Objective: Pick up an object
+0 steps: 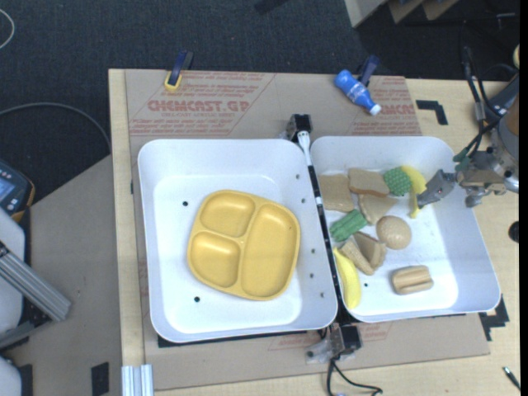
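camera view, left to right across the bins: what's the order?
yellow divided plate in the left bin → yellow banana at the right bin's near-left corner → round tan ball → gripper. The food pile around the ball overlaps too much to rank.

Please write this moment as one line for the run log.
phase: approach | end effector: over right bin, near the yellow-green toy | held: nothing seen | left bin: yellow tray

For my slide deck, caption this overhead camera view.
Grey arm's tool hovers over the right white bin of toy food; a yellow three-compartment plastic tray sits in the left white bin.
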`<action>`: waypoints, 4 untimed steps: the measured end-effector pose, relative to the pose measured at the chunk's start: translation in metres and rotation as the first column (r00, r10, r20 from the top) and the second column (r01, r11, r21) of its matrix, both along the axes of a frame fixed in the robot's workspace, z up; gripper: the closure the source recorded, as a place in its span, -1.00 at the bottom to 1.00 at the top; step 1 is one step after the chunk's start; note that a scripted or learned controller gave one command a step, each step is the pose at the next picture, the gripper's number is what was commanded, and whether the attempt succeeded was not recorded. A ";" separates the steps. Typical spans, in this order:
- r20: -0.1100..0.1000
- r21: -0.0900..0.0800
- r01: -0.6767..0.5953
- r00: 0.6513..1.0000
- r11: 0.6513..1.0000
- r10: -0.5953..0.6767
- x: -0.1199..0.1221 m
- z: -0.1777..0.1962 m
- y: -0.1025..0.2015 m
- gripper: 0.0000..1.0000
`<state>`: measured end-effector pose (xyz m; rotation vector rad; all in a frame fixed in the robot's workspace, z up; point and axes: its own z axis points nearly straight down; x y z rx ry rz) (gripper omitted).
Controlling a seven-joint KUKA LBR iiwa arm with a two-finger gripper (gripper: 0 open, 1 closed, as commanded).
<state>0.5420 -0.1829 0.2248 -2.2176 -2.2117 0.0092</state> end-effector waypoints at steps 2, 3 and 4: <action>0.004 0.000 -0.002 1.000 1.000 0.002 -0.006 -0.047 0.008 -1.00; 0.004 0.001 -0.003 1.000 1.000 0.003 -0.001 -0.109 0.010 -1.00; 0.005 0.000 -0.003 1.000 1.000 0.003 -0.002 -0.142 0.011 -1.00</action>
